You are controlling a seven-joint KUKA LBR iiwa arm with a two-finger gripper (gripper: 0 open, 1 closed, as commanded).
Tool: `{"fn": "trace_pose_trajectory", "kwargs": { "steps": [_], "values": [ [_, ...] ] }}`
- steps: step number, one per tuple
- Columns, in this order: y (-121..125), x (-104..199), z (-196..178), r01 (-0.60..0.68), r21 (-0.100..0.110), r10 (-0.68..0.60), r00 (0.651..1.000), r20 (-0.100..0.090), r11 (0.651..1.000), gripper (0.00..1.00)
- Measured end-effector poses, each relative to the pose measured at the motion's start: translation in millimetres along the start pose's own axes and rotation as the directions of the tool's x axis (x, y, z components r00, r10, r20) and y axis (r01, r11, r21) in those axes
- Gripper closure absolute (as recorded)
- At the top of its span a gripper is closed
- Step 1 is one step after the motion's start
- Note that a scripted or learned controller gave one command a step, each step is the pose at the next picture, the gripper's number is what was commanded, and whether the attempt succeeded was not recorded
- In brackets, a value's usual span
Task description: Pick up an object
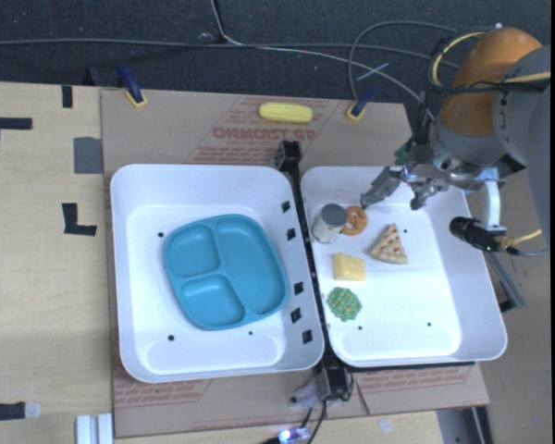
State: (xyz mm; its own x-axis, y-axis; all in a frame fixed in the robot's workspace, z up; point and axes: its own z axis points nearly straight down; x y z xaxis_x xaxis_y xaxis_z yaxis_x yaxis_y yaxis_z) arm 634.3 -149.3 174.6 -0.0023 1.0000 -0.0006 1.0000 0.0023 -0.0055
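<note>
The right bin [444, 326] holds several small items: a grey cup [330, 220], an orange ring-shaped piece [354, 220] touching it, a pizza slice [388, 245], a yellow block [349, 266] and a green broccoli-like piece [344, 302]. My gripper [398, 194] hangs over the bin's far part, above and to the right of the orange ring and just beyond the pizza slice. Its fingers [378, 191] are spread open with nothing between them.
The left bin [134, 248] holds a blue divided plate [224, 269]. A yellow oblong object [285, 112] lies on the cardboard behind the bins. Cables loop above the arm at the top right. A black divider runs between the bins.
</note>
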Motion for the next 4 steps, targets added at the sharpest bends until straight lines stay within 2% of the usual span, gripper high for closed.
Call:
{"fn": "trace_pose_trajectory", "kwargs": {
  "steps": [1,2,3,4],
  "values": [
    [-1,5,45,-0.002,-0.006,0.002,1.000,0.001,1.000,0.00],
    [-1,6,52,-0.001,-0.005,0.001,1.000,0.000,1.000,0.00],
    [-1,7,43,0.000,-0.005,0.000,1.000,0.000,1.000,1.00],
    [1,-2,-5,-0.001,-0.009,0.001,1.000,0.000,1.000,1.00]
  ]
}}
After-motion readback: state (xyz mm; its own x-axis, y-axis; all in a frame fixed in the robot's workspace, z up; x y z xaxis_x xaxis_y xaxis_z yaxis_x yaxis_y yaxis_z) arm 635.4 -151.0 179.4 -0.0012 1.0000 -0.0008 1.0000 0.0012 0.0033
